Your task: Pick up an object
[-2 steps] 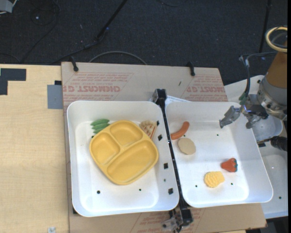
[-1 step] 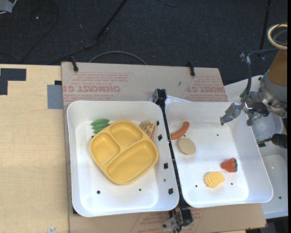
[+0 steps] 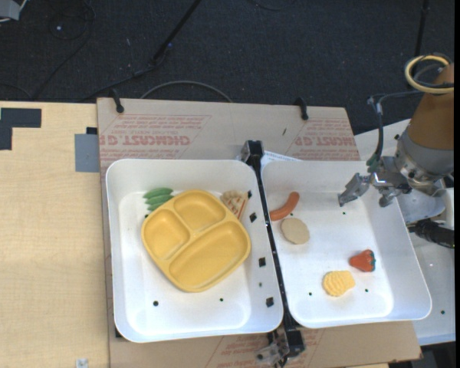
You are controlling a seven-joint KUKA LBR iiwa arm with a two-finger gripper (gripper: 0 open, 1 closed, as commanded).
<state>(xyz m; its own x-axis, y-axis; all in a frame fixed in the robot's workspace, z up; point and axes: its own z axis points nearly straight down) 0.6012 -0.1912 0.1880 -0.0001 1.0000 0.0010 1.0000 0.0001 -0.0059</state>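
A hot dog (image 3: 284, 205), tan round cookie (image 3: 295, 231), strawberry (image 3: 363, 261) and yellow corn piece (image 3: 338, 284) lie apart at the frame's right. A yellow divided plate (image 3: 196, 239), green pea pod (image 3: 158, 197) and tan ridged piece (image 3: 234, 202) lie left of centre.

Grey arm (image 3: 428, 148) with orange band, yellow cable loop on top, metallic grey two-fingered hand (image 3: 368, 193), black cables.

Right bin: open floor with four small items.
The right bin (image 3: 414, 282) has bare floor along its right side and near edge. A sausage (image 3: 284, 205) and beige disc (image 3: 295, 231) crowd the divider; corn (image 3: 338, 284) and strawberry (image 3: 363, 261) sit near each other.
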